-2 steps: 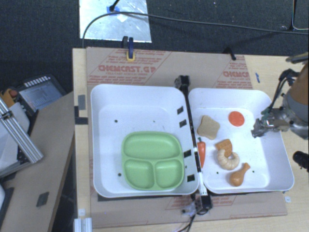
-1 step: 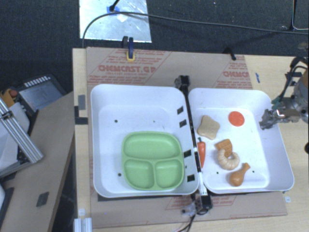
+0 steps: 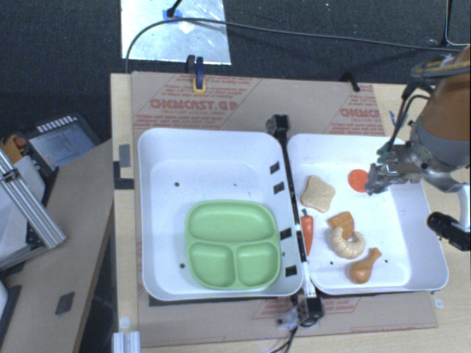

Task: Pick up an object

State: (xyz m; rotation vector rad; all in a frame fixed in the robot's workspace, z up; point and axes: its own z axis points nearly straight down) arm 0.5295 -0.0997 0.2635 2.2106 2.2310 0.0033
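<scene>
Green tray (image 3: pixel 232 243) in left bin (image 3: pixel 158 197)

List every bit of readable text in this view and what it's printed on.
"CHEMCAST GP": red print on the brown protective sheet under the bins, behind the left bin.
The same red print repeats behind the right bin and along the front edge, too broken or blurred to read.
Device at left: markings too small to read.
</scene>
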